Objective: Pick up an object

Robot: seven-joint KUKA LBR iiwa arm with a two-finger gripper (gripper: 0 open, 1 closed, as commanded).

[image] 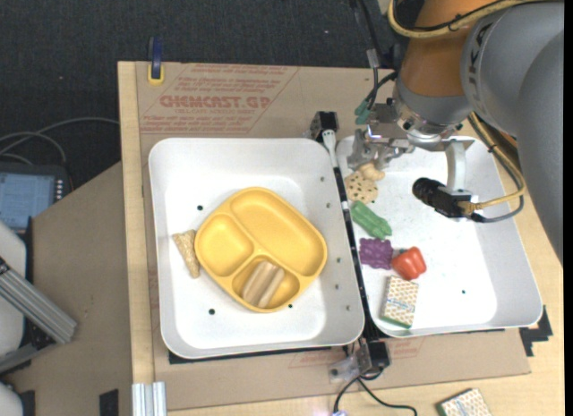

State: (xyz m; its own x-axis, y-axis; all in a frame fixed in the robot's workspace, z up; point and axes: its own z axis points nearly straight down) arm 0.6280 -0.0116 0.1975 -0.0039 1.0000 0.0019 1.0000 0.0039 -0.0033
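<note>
On the bench, left bin (170, 226): it holds a yellow divided plate (260, 244) with a bread roll (263, 282) in its near compartment; a cracker stick (187, 252) lies just beside the plate's left rim.

Between the bins: the shared rim runs from far to near, and a small black clamp (323, 123) sits at its far end.

Right bin (501, 253), far-left corner: a tan biscuit (363, 187) dotted with dark spots lies close to the shared rim, directly under my pincer (380, 150).

Right bin, nearer along the rim: a green bean pod (371, 220), purple grapes (376, 252), a red pepper (409, 264) and a patterned packet (400, 301) follow in a loose row.

My pincer: it hangs low over the biscuit; I cannot tell whether it is wide, narrow or gripping, since the wrist hides that.

Relation that matters: the biscuit sits just below and slightly toward the near-left of my pincer, so I judge a short straight descent is what remains, minding the bin wall alongside.

My arm (448, 47): it reaches in from the right, above the bin's far side.
</note>
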